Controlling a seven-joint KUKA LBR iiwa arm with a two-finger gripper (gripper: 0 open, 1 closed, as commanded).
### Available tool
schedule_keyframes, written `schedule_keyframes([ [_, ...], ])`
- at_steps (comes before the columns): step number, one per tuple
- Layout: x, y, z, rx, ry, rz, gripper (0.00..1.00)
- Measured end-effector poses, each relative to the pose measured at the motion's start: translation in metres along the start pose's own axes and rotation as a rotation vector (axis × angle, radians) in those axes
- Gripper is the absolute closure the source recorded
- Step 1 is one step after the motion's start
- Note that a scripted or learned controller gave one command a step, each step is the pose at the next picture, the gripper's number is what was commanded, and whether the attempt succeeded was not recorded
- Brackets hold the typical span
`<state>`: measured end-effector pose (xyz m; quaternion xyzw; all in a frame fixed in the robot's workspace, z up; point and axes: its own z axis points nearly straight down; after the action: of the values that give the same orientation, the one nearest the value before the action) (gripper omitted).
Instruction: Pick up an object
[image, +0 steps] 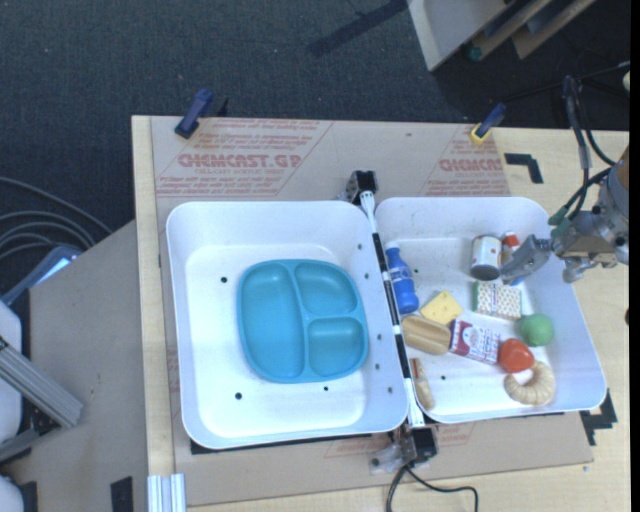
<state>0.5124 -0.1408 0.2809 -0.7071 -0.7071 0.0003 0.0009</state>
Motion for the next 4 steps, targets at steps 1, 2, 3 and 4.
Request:
schedule_keyframes([
  [1,-0.043,-0.019,0.122,0.001,0.000,0.001,0.00],
  [2,-0.052,0.033,0.197,-0.001,-0.001,0.000,0.00],
  [3,0.035,0.063,0.194,-0.008,-0.012,0.005,0.00],
  [4,0.038,0.063,0.185,-0.006,-0.006,0.005,1.00],
])
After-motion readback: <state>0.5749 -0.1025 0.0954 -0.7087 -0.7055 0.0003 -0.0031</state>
